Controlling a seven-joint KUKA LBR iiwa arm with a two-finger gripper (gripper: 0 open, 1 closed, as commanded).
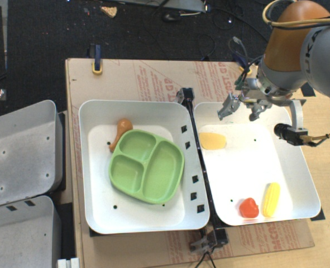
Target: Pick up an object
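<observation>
Claw (242, 109) hangs released, fingers spread and holding nothing, above the right bin's (299, 166) far edge; pale yellow piece (212, 141) lies just below it on the floor; pickup not yet begun, in my judgement.

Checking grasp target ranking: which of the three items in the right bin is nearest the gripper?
The pale yellow oval piece, at the bin's far left, just below the gripper. The red piece and the yellow corn cob lie together at the near edge, much farther away.
</observation>
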